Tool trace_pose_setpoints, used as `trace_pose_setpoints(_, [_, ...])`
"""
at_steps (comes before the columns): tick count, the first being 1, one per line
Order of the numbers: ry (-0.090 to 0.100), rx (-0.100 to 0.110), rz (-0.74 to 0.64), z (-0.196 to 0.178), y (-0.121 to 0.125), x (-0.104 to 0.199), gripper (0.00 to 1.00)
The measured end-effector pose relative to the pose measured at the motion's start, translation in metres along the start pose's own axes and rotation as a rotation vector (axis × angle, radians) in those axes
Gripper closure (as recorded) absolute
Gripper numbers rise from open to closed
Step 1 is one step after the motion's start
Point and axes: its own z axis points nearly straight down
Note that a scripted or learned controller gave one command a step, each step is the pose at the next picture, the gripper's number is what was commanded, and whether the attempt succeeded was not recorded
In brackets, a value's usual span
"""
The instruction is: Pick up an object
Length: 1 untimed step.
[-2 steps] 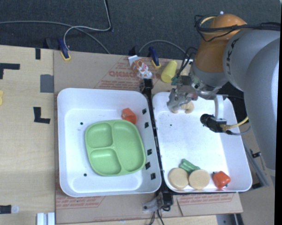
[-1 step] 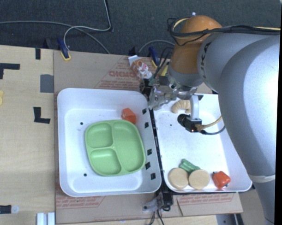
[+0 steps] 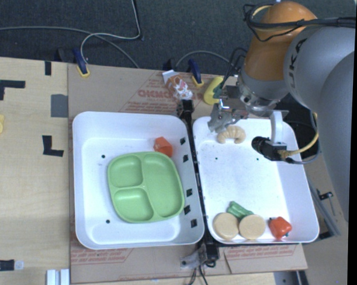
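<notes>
Hovering at the far edge of the right shallow white plastic bin (image 3: 294, 190): grey arm with orange band, metal two-finger pincer (image 3: 224, 123) low over the rim. Just beside the pincer tips, inside that bin: pale tan croissant-shaped pastry toy (image 3: 232, 134). Hard to tell how wide the pincer stands, or whether it has hold of anything. At that bin's near edge: two round beige biscuits (image 3: 238, 226), small green piece (image 3: 239, 209), red-orange block (image 3: 280, 227). Left of that bin, in the other white bin (image 3: 87, 165): green three-compartment plastic plate (image 3: 145, 186), small orange block (image 3: 163, 146) touching its far rim.
</notes>
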Motion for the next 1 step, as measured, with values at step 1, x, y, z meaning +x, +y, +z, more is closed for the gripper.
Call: trace_pose_setpoints(1, [0.001,0.003,-0.001,0.0317,0.0149,0.0456,1.00])
